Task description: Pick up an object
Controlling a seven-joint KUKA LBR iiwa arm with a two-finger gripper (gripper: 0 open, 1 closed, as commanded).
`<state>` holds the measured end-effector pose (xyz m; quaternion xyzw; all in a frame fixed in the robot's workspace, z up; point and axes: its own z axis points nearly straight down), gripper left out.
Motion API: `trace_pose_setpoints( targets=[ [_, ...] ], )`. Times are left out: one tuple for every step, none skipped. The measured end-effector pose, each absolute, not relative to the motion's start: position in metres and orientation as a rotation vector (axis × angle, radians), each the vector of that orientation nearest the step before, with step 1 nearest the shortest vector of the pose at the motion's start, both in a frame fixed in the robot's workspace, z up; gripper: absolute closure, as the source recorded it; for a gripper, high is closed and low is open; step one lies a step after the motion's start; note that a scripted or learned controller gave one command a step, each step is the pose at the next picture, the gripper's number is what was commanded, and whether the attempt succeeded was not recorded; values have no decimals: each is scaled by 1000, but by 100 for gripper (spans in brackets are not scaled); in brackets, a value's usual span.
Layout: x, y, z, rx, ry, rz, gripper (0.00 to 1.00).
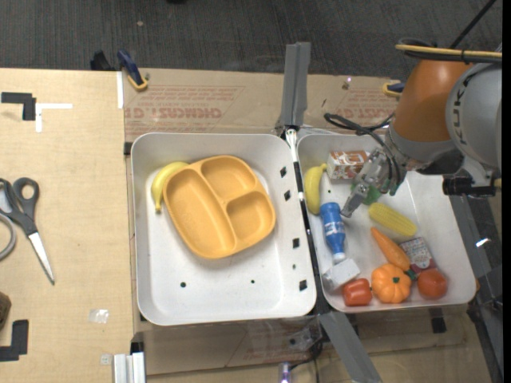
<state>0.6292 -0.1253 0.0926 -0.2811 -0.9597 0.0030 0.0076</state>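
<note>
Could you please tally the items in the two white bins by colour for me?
Yellow: 3, banana beside the divided plate, second banana, corn
Orange: 3, divided plate, carrot, pumpkin
Red: 2, pepper, tomato
Blue: 1, bottle
Mixed print: 2, carton, packet
Total: 11

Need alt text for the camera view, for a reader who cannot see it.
The gripper hangs low over the right bin, among toy foods: corn, carrot, pumpkin, blue bottle. The left bin holds a divided yellow plate beside a banana.
</note>
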Motion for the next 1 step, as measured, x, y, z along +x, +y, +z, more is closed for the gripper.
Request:
trace_pose_setpoints(
  targets=[
    [590,-97,93,-761,-3052,1,0]
  ],
)
